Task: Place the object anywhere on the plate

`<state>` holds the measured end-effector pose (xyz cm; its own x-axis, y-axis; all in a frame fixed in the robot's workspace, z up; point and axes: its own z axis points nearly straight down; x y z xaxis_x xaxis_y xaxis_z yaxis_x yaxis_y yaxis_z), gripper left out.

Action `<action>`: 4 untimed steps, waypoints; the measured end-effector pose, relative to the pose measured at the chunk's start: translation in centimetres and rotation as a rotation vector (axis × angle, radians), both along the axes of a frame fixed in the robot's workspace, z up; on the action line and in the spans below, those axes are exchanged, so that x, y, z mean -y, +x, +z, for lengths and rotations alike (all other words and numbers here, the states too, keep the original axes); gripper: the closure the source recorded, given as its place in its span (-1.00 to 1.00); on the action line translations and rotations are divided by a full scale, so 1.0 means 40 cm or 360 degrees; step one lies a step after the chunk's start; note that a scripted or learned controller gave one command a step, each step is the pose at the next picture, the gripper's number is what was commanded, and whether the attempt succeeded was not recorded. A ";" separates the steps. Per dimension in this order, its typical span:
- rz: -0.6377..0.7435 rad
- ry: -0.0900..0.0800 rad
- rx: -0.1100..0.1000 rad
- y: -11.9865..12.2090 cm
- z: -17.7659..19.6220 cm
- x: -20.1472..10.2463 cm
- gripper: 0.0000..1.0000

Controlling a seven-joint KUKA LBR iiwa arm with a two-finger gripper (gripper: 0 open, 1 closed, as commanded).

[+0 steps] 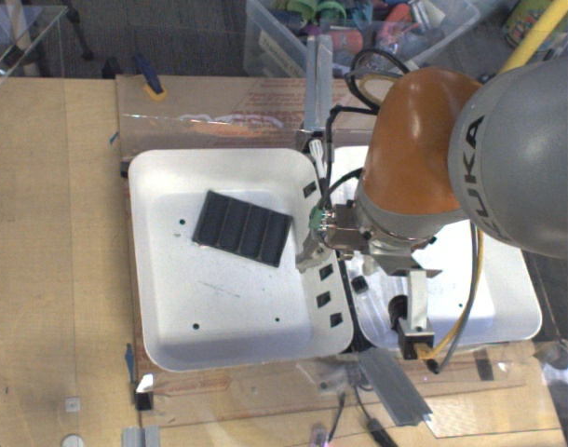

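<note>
The tool (347,261), hanging over the wall between the left bin (219,319) and right bin (507,310) (open or shut I cannot tell), could clip that wall, or merely shove the flat dark ribbed slab (242,228) lying farther left.

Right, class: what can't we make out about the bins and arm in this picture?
Camera view: the arm covers most of the right bin, so its contents are hidden.
The top edge cuts off the toy box.
The specks in the left bin are too small to identify.
</note>
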<state>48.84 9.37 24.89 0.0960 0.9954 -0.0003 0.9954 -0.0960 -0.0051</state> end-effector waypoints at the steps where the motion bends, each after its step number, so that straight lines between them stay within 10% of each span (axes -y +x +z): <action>1: -0.0002 0.0000 -0.0001 0.001 0.023 0.001 1.00; 2: -0.0051 -0.0001 0.0001 0.135 -0.217 -0.030 1.00; 3: -0.0052 0.0000 0.0002 0.135 -0.216 -0.029 -1.00; 4: 0.0248 0.0000 0.0005 -0.024 -0.007 -0.097 -1.00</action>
<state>47.89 13.24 24.60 -0.0599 0.9982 0.0000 0.9982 0.0599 -0.0020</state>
